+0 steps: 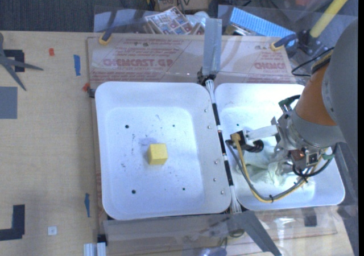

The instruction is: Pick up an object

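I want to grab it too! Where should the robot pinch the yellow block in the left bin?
Probably from straight above, fingers closing on two opposite flat sides of the yellow block. It sits alone on the left bin floor, slightly turned, so the fingers should turn to match.

Illumination is bright and even, arriving from above. The left bin [114, 101] renders near-white along its rim, with a slightly greyer floor. The right bin [250, 98] shows a blown-out patch on its upper floor where detail is lost. A clear sheet [170, 58] behind the bins carries pale reflections that wash out its red print. The yellow block [157, 153] casts a short, soft shadow on its lower side. The arm [324, 112] throws a diffuse shadow onto the right bin floor beneath it. Overall sharpness is moderate; fine detail is soft, and the background clutter at the top edge is dim. The top right corner is overexposed.
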Controlling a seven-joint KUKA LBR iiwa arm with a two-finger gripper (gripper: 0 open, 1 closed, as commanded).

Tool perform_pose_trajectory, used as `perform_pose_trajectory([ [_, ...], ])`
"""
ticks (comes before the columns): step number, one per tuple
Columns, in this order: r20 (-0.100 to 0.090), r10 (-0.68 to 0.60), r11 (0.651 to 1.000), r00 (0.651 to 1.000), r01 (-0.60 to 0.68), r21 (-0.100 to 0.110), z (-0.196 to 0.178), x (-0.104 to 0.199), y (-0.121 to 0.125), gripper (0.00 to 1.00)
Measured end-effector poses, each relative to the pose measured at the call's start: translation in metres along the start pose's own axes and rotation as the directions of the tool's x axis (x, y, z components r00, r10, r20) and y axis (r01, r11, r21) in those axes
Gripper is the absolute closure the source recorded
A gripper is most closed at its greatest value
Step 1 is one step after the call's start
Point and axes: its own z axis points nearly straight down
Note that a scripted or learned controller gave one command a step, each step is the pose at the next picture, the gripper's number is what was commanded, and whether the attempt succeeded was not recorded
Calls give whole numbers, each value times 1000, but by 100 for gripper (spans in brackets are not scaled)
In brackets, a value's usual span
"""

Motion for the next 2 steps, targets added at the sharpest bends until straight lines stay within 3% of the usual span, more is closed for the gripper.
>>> perform_pose_trajectory([
  [1,0,-181,984,984,181,-1,-24,9,9,100],
  [2,-4,5,1000,1000,-5,-2,-33,26,-139,100],
])
